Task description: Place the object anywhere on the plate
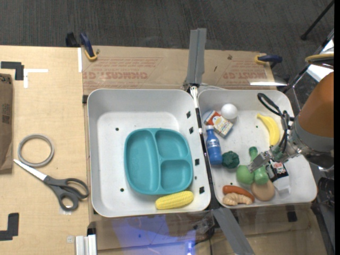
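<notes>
A teal divided plate (158,160) lies in the left white bin (101,142). A yellow corn cob (174,200) rests in that bin just in front of the plate, off its rim. My gripper (260,161) hangs low in the right white bin (303,193), close over a light green round fruit (244,175) and a second green piece (261,176). Nothing can be made out in its grasp. The orange-banded arm (321,116) comes in from the right.
The right bin also holds a banana (271,127), white ball (229,110), small carton (220,124), blue bottle (214,146), dark green broccoli (230,159), red sausage (238,190) and brown lump (264,190). Scissors (56,185) and a tape roll (35,149) lie on the bench at left.
</notes>
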Robot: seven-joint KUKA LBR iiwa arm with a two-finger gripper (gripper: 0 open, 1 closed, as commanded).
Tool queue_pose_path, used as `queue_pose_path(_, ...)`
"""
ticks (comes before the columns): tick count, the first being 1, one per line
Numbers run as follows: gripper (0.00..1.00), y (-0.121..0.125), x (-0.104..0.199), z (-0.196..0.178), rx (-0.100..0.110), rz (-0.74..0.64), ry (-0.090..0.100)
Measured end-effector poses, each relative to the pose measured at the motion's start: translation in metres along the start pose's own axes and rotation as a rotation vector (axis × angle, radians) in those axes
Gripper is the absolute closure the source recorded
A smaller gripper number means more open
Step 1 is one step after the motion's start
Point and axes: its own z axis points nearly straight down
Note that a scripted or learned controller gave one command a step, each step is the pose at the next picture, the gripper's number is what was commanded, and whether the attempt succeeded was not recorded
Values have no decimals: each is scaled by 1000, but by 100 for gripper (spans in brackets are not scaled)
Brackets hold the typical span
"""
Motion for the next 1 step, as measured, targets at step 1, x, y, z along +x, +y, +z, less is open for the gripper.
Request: queue_pose_path(1,100,1,-1,-9,-1,1,-1)
